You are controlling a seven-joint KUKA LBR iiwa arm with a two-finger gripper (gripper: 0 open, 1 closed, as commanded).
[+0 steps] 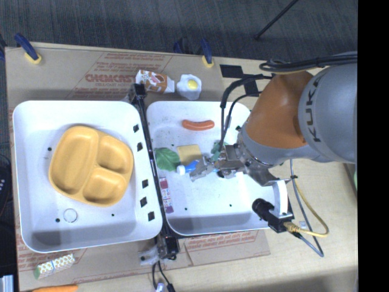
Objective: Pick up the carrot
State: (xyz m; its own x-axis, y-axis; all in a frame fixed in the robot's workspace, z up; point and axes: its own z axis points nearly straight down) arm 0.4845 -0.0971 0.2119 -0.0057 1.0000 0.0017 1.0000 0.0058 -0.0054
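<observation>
A tan table point(304, 248) with printed cardboard under it carries two shallow white bins side by side. The left bin point(24, 163) holds a yellow divided plate point(91, 164). The right bin point(206, 221) holds the carrot point(198, 125), an orange stick lying flat near the bin's far wall, plus a green leafy toy point(166, 158), a yellow block point(188, 153) and a small blue-and-white item point(182, 169) clustered near the bin's middle.

The gripper point(203, 166) sits low over that cluster, just beside the yellow block and well short of the carrot; whether it is apart or together cannot be told from this angle, and nothing is visibly between its tips.

The step in hand looks like the approach, not yet a grasp. The next move calls for shifting toward the far wall, lining up across the carrot's short axis, and descending without nudging the block or pinning the carrot against the wall.
</observation>
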